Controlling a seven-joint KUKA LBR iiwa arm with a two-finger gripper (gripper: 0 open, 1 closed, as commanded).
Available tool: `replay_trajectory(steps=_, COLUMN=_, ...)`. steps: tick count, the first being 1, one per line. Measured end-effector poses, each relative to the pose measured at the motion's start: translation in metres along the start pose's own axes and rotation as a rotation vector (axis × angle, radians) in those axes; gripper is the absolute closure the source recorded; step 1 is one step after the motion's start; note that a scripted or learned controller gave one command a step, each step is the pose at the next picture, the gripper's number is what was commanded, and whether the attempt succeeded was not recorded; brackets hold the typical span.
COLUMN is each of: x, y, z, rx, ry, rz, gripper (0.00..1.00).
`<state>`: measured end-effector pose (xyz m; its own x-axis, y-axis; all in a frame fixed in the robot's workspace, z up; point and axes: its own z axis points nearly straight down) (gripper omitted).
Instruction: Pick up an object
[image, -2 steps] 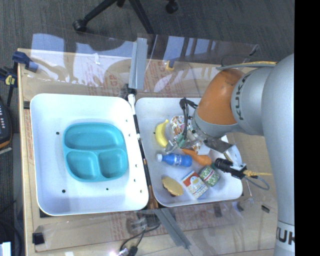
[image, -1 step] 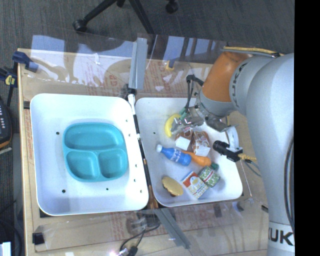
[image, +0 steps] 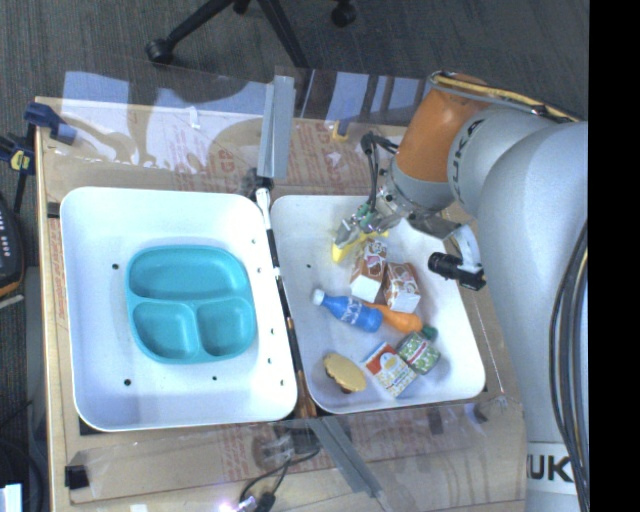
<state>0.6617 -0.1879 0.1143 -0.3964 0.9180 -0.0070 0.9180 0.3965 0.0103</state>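
The right bin (image: 460, 375) holds a loose heap of small items. A yellow piece (image: 345, 247) lies at its upper middle, and my gripper (image: 364, 222) is low over it, touching or nearly touching its upper end. Just below sit two brown snack packs (image: 403, 288) and a white block (image: 364, 288). A blue bottle (image: 350, 311) and an orange carrot-like piece (image: 401, 321) lie across the middle. Near the front edge are a green can (image: 419, 352), a red and white carton (image: 388, 369) and a round tan bun (image: 345, 373).
The left bin (image: 90, 220) carries a teal divided tray (image: 190, 303). A grey bar (image: 273, 130) stands at the back between the bins. The arm's grey body (image: 520, 230) overhangs the right bin's right side.
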Motion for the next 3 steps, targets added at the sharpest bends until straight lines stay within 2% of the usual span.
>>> replay_trajectory(steps=1, x=-0.009, y=-0.034, z=-0.035, rx=0.009, ry=0.01, rz=-0.508, gripper=0.0)
replay_trajectory(steps=2, x=0.022, y=-0.008, z=0.022, rx=0.011, ry=0.009, rz=-0.168, gripper=0.0)
replay_trajectory(steps=3, x=-0.002, y=-0.037, z=-0.027, rx=0.008, ry=0.006, rz=-0.31, gripper=0.0)
